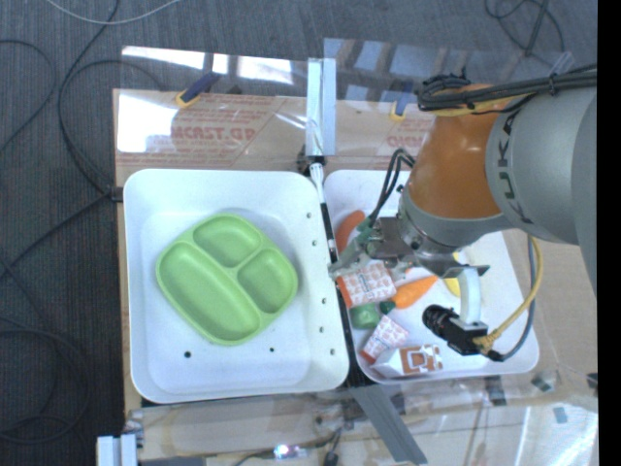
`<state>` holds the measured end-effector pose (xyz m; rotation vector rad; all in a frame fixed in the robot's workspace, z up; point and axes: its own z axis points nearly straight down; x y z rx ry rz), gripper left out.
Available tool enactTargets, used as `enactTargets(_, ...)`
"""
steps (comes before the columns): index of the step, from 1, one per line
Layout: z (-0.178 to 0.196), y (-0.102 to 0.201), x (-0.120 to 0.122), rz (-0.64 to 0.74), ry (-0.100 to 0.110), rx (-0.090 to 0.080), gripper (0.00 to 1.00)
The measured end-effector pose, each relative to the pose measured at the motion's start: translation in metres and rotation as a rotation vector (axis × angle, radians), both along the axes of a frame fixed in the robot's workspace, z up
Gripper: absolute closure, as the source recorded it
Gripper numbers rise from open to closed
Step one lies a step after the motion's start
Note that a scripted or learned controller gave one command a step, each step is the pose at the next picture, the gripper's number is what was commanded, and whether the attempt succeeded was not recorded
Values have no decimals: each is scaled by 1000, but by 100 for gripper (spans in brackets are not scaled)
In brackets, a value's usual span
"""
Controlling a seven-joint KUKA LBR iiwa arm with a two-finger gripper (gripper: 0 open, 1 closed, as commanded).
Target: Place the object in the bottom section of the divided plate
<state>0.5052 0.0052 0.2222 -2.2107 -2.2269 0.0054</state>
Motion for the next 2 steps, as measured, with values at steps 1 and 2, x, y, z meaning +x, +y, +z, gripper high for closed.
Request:
enactTargets(1, -3, 25, 39, -62, 0, -1, 100)
enactTargets(2, -32, 88, 51, -98, 1, -3, 100)
